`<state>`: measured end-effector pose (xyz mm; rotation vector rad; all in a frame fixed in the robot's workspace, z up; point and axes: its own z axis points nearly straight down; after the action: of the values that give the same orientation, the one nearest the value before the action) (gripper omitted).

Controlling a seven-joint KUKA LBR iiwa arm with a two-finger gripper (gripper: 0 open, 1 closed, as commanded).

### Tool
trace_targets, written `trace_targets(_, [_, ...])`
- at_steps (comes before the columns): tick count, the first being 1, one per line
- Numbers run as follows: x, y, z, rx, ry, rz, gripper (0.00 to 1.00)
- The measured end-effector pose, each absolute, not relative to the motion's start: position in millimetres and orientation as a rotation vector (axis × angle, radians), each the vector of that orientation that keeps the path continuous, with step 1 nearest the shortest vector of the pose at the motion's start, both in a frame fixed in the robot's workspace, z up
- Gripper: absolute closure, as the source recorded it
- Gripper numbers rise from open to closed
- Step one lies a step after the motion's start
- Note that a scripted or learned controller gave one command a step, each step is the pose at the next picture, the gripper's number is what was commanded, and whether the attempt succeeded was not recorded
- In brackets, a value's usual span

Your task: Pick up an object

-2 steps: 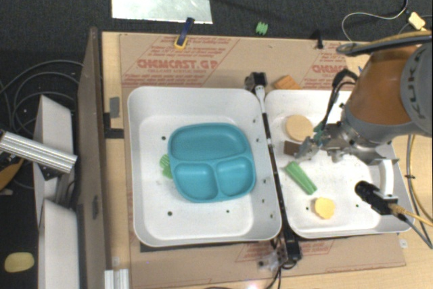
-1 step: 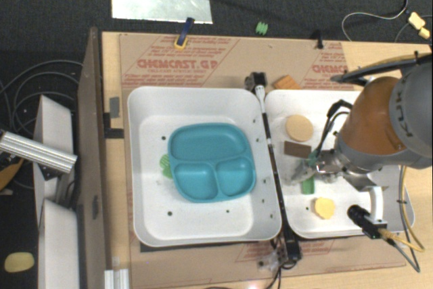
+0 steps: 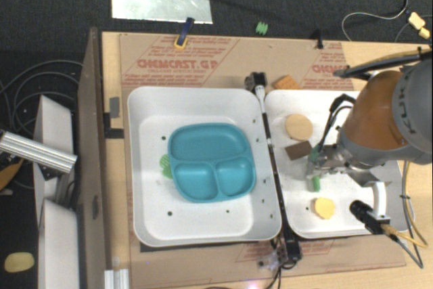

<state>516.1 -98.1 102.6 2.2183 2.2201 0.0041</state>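
Several small things crowd the right bin (image 3: pixel 385 223), and that crowding is the main hazard as I judge it. The gripper (image 3: pixel 314 169) hangs low over the bin's middle, grey wrist and orange band leaning in from the right, and whether its fingers are released or clenched cannot be told: the wrist body and dark cabling cover them. Just under the fingers lies a small green piece (image 3: pixel 314 181), the likeliest target. A brown block (image 3: pixel 298 149) sits close beside the fingers on the side toward the left bin, a round tan disc (image 3: pixel 298 126) lies beyond that, and a yellow piece (image 3: pixel 324 208) lies near on the opposite side. If the fingers descend slightly off-centre they could pinch the brown block's edge instead, or nudge the green piece aside and close on nothing. The green piece looks thin and narrow, so it may also slip flat against the bin floor and escape a shallow grasp.

The green piece appears as a short bright-green stick, partly hidden by the gripper; its full shape cannot be made out. It seems light and rigid. The left bin (image 3: pixel 145 145) holds a teal divided tray (image 3: pixel 210 162), well apart from the fingers.
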Motion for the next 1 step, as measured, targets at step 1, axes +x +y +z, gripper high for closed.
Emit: trace_targets(1, [564.6,-35.3,189.9,2.202,2.229,0.016,1.0])
